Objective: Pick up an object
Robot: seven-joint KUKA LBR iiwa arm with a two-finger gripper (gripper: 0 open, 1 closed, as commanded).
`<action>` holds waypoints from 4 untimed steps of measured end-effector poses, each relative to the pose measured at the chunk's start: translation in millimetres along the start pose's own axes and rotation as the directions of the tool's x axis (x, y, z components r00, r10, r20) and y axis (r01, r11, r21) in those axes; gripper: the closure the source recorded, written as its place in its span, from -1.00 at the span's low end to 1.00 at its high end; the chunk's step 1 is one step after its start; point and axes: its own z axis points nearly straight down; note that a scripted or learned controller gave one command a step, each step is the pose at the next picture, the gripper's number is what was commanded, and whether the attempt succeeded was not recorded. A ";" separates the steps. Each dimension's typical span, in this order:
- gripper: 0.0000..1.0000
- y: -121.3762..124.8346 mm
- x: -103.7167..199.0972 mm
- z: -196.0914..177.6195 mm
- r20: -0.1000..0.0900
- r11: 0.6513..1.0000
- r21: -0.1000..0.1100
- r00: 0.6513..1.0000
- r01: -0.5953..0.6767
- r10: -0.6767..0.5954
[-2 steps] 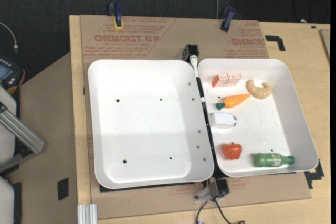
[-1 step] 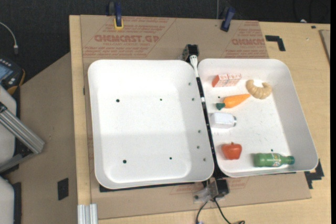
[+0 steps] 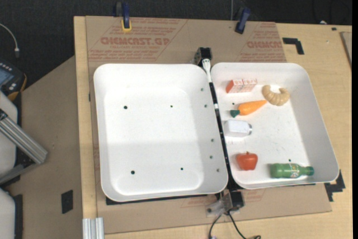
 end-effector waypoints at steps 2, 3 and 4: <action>1.00 -15.8 137.3 79.8 -0.003 1.000 0.002 1.000 0.007 -0.007; 1.00 -24.9 47.0 38.3 0.005 1.000 -0.011 1.000 -0.006 0.006; 1.00 -50.5 110.2 90.2 -0.003 1.000 0.003 1.000 0.006 -0.006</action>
